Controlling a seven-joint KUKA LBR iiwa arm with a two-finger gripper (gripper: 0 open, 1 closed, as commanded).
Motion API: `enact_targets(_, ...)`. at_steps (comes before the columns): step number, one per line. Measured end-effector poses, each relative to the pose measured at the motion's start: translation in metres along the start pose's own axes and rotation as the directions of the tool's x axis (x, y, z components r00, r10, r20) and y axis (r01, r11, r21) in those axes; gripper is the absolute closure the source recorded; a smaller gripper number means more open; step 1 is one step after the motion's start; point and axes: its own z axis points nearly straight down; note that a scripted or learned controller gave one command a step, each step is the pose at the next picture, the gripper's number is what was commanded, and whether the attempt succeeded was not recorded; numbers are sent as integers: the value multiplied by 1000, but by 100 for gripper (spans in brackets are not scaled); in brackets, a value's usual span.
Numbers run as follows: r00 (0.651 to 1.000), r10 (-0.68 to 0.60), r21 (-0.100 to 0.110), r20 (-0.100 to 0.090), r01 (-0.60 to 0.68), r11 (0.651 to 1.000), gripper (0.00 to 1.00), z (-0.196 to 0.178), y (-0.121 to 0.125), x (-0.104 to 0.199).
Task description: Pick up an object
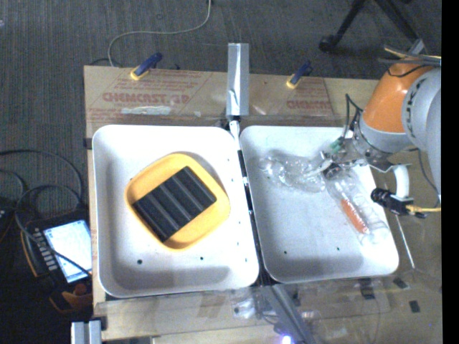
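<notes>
My gripper [331, 165] is low in the right bin [315, 260], near its far right side, under the orange-banded wrist [391, 106]. Its tip meets the right end of a crumpled clear plastic wrapper [290, 170] that lies across the bin's far half. Just in front of the gripper, a clear packet with an orange stick inside [353, 210] lies slanted toward the bin's right wall. In the left bin [115, 264], a yellow pad with a black ribbed top [177, 199] lies flat in the middle.
Cardboard [165, 95] sits behind the bins, held by two blue-and-yellow clamps [145, 65]. A metal post [237, 81] stands behind the divide between the bins. Cables and a small screen [61, 246] lie on the floor to the left.
</notes>
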Motion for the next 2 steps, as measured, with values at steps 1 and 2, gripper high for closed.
enact_targets(1,953,-302,4,4,302,953,0,1,21,-2)
enact_targets(2,976,-219,7,-6,219,976,0,3,25,-8)
